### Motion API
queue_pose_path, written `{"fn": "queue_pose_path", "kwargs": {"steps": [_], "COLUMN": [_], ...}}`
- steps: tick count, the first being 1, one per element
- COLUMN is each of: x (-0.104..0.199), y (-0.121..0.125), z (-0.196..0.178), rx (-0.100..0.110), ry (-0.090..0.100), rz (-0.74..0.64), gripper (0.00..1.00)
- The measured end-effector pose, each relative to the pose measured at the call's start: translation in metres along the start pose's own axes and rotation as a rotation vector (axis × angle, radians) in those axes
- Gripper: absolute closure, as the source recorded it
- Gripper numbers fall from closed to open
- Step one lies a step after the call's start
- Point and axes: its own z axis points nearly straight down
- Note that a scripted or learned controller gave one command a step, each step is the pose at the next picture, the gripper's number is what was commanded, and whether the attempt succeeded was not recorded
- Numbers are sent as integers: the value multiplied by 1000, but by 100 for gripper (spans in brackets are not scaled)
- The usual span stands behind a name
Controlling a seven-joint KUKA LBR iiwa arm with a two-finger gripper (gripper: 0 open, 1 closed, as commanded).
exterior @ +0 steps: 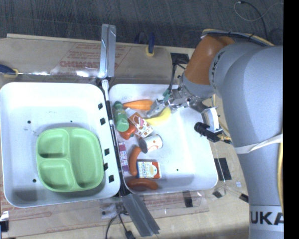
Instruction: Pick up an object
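Arm (249, 113): grey KUKA, nearest the cam, fills right side; orange band (202, 59) above wrist, reaches left over right bin.
Gripper (162, 106): low over upper-mid part of right bin, tip at the banana; can't tell if fingers apart or together, too small/blurred.
Banana (160, 115): yellow, upper-mid of right bin, right at gripper tip; can't tell if touching or gripped.
Right bin (189, 148): white, shallow, items crowd its left half.
Carrot (138, 104): orange, near top of right bin, just left of gripper.
Green bottle (121, 117): by left wall of right bin, below carrot.
Cup (152, 143): small white cyl w/ print, mid bin, below banana.
Carton (148, 170): orange/white box, lower part of bin.
Sausage (134, 159): reddish, just left of carton.
Left bin (20, 108): white, beside right bin.
Green tray (70, 158): 3 compartments, lower-mid of left bin.
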Motion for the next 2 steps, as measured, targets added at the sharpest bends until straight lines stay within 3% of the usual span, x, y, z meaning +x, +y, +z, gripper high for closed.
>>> {"fn": "queue_pose_path", "kwargs": {"steps": [1,2], "x": [1,62], "y": [1,-75], "z": [-10,-107], "rx": [1,-1], "ry": [0,-1], "rz": [-7,30], "gripper": [100,100]}}
